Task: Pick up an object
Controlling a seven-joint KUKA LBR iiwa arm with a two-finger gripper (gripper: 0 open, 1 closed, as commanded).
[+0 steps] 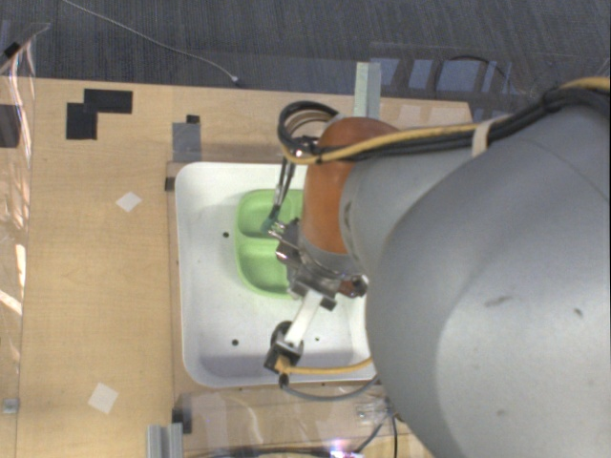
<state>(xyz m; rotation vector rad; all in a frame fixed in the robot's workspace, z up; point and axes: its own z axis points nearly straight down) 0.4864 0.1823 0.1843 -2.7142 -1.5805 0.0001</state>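
**Tool Held Low Over Green Object; No Grasp Confirmed**

The tool (307, 273) is seen low inside the white bin (205, 294), below the orange band (329, 194) of the grey arm (477, 284), which is reached in from the right. It is placed directly over the right-hand part of a green object (256, 244), the one loose thing that can be made out in the bin. The object is a rounded, soft-looking green shape. It lies in the upper middle of the bin, and its right side is covered by the wrist. Whether the tool is open or closed cannot be told, since its lower end is hidden by the wrist, and no hold on the object can be confirmed.

The task is judged to be at the grasp stage. The approach appears to be made, but the object appears to rest on the bin floor and no lift is shown. What is left is judged to be the closing on the object, if that is not already done, and the raising of it clear of the bin.

The bin is set on a pale wooden bench (95, 284), on which black block markings (95, 113) are laid at the far left and small pale square tags (129, 200) are stuck. Grey brackets (188, 139) are fitted at the bin's corners. Beyond the bench a dark ribbed floor (286, 17) is seen, crossed by a thin cable (143, 38).
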